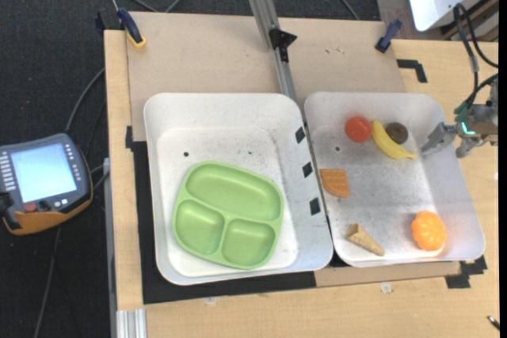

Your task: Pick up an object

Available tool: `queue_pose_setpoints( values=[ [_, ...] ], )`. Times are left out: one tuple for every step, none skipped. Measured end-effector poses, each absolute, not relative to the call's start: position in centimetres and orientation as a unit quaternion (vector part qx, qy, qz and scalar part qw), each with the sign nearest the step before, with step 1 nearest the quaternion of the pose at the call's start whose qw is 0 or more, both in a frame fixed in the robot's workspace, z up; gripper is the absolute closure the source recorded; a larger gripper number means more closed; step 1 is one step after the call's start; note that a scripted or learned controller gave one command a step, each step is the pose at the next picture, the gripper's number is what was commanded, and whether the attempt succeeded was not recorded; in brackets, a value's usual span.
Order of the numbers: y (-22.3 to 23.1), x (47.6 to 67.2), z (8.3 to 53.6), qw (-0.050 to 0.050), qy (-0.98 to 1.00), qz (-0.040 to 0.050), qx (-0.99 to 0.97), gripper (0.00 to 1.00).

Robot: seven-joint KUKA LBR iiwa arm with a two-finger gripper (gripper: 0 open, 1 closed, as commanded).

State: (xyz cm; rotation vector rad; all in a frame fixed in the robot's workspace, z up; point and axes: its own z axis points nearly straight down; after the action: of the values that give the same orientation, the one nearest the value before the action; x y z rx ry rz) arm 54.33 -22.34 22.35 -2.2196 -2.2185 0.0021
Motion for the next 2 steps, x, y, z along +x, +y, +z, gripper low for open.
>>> queue_pose_setpoints(
  values=[
    [-22.3, 54.4, 22.5, 0.000, -0.707, 0.0000, -0.707, 0.00],
    [-21.7, 54.4, 16.2, 0.004, -0.707, 0.0013, -0.707, 0.00]
  ],
)
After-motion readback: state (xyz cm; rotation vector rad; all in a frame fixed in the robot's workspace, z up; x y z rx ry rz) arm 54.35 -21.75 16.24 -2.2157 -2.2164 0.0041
